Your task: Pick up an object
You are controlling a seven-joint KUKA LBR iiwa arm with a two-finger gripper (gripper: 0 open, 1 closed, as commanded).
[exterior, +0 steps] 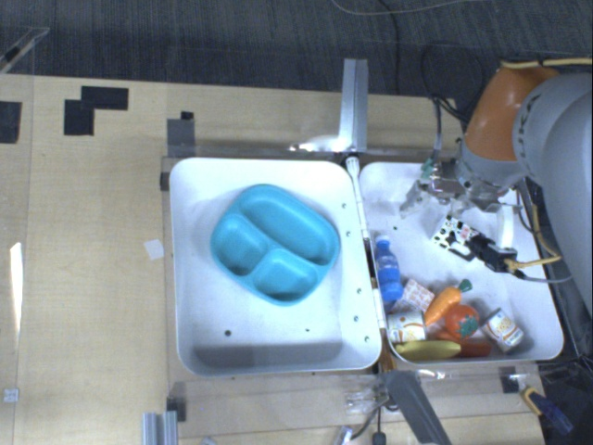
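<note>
Objects for picking lie heaped along the near edge of the right bin (552,341): a blue bottle (386,272) against the left wall, an orange carrot-like toy (447,301), a small can (505,329) toward the near right corner, and a yellow piece (429,349) at the very front, all close together and partly overlapping. None of them is lifted, so the pick looks not yet made. Farther back in that bin the gripper (435,191) hangs over bare white floor, well apart from the heap; its thin fingers seem to be spread with nothing between them, though at this slant they are small and hard to read. Above it rises the grey arm (556,128) with its orange band (505,105), reaching in from the right. The left bin (185,248) holds a blue divided tray (274,241) lying aslant in its middle. What is left, by my judgement, is the whole grasp: moving nearer, descending, closing and lifting.
</note>
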